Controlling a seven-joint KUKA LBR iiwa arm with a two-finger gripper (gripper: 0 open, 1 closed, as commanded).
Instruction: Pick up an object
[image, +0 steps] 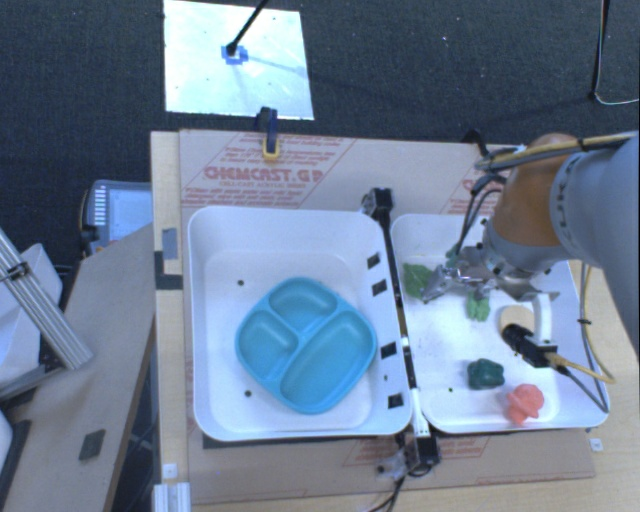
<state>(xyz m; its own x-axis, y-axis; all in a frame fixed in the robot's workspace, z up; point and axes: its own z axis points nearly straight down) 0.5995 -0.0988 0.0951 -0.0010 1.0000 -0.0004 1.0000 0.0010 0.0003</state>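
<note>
At the left we see the left white bin (215, 250) holding a blue divided plate (305, 343) with three compartments, lying slightly turned near the bin's middle. A row of black clips (385, 290) marks the seam where the two bins meet. In the right white bin (425, 400), just past the seam, a light green object (415, 274) lies near the far left part of the floor, and the end effector (436, 288) sits right beside it, its metal tip touching or nearly touching that piece; we cannot tell whether the end effector is open or closed, nor whether it has hold of anything. A second small green piece (479, 308) lies just to the right, below the wrist. Toward the near edge rest a dark green object (486, 374) and a pink one (524, 401), close together. The grey arm (590, 205) reaches in from the right, its orange band (525, 205) above the wrist, bent downward and leftward over the bin.
</note>
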